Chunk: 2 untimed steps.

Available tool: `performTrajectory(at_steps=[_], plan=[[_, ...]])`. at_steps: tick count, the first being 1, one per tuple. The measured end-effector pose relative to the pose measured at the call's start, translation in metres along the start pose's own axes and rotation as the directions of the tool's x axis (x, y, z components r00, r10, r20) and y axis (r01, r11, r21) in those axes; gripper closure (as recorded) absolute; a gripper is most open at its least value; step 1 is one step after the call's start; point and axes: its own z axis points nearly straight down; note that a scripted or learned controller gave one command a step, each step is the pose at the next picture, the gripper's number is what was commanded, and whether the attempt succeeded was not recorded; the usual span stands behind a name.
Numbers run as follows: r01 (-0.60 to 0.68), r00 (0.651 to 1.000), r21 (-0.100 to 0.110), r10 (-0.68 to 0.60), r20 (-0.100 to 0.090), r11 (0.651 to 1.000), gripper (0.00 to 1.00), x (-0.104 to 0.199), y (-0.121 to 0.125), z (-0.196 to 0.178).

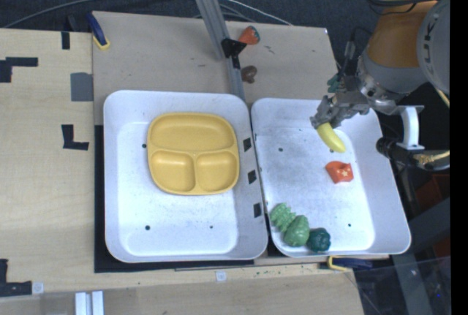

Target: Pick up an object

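The hand (328,120) sits low over the right bin (292,123), toward that bin's twelve o'clock side, with the grey and orange arm (398,36) coming in from three o'clock. A small yellow banana (331,138) lies just at the hand's five o'clock, its upper end tucked right against the fingertips. From this slanted view I cannot tell whether the hand is spread, pressed together, or pinching the banana; its tips blur into the top of the fruit.

The banana looks to be lying on or very near the bin floor, so my reading is that the pick is at the grasp stage: the approach is done, while a secure grip and the lift are left to show.

Other candidates in the same bin lie apart from the hand. A red piece (339,172) rests toward six o'clock from the banana, and a green lumpy item (289,223) sits beside a dark teal one (319,240) near the bin's six o'clock edge, the two close together.

The left bin (124,160) holds a yellow divided plate (194,153) in its upper half. Both bins stand side by side on the wooden worktop (44,160).
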Motion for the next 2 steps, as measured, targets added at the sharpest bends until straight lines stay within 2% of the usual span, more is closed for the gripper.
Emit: performTrajectory(at_steps=[1,2], plan=[[0.005,1.0,0.003,-0.005,-0.002,1.0,1.0,0.053,-0.013,-0.008],[0.004,1.0,0.005,-0.004,-0.001,1.0,1.0,0.104,-0.02,0.007]])
